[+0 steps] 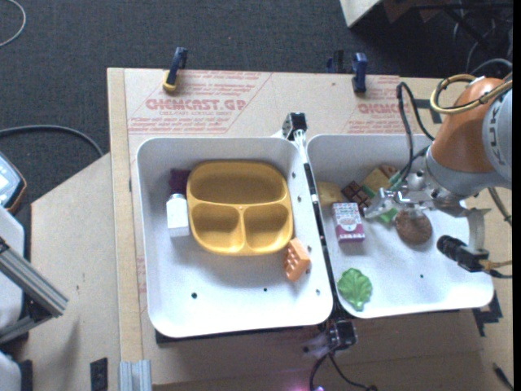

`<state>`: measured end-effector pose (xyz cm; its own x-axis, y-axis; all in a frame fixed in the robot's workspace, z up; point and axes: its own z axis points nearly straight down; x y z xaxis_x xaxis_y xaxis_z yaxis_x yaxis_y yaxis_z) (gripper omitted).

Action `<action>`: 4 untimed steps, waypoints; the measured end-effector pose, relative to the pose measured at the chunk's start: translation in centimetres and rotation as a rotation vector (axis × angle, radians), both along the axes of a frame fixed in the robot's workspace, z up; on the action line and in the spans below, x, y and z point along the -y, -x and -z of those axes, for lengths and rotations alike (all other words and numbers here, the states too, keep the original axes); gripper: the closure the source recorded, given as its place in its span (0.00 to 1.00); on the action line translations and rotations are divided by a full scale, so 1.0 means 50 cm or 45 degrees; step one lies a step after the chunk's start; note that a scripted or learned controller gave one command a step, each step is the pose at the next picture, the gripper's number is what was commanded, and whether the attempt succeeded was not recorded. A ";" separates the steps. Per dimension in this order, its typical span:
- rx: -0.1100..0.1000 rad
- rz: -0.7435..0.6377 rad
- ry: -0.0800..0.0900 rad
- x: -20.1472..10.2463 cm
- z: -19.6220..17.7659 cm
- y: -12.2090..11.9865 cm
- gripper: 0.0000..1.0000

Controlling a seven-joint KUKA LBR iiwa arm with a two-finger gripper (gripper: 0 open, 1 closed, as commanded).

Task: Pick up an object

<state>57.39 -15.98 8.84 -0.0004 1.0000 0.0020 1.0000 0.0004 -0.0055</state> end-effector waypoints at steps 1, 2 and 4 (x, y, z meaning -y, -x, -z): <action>0.011 0.002 0.004 0.002 -0.029 -0.004 1.00; 0.017 0.000 0.006 0.010 -0.126 -0.024 1.00; 0.014 -0.001 0.005 -0.002 -0.276 -0.046 1.00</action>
